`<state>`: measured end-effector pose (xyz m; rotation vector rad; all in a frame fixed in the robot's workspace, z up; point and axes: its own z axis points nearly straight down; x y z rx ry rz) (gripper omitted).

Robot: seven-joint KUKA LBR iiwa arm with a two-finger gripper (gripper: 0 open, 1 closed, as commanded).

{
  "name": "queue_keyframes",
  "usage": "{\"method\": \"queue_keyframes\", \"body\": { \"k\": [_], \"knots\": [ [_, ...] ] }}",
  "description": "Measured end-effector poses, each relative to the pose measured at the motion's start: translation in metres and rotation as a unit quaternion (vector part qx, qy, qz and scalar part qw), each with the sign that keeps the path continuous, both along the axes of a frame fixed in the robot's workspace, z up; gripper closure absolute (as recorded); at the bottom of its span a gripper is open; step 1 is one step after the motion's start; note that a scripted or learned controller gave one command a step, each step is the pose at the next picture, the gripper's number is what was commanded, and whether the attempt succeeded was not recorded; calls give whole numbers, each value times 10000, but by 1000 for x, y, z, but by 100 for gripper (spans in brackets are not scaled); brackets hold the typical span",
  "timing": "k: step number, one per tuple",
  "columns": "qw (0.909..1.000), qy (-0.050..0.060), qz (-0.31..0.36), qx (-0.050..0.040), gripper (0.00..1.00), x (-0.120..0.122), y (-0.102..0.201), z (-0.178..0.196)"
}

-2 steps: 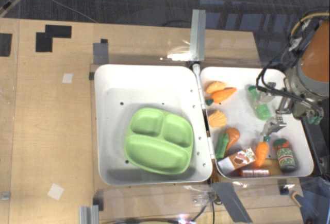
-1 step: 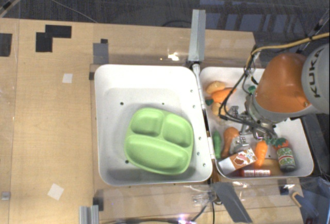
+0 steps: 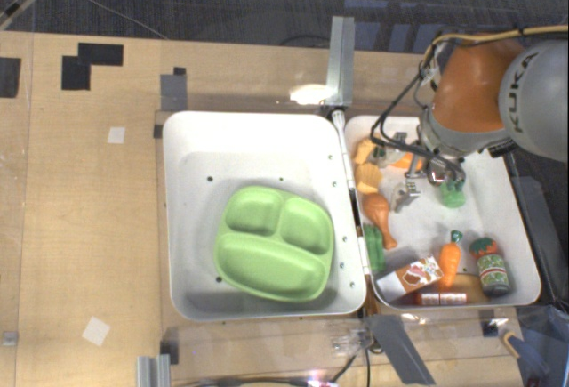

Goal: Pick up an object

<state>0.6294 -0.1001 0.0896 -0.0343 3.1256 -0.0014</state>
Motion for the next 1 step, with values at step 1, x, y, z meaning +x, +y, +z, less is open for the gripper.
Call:
{"method": "queue_keyframes", "body": {
  "k": [1],
  "knots": [
    [9993, -2, -386, 6, 0, -53, 2, 1]
  ]
}}
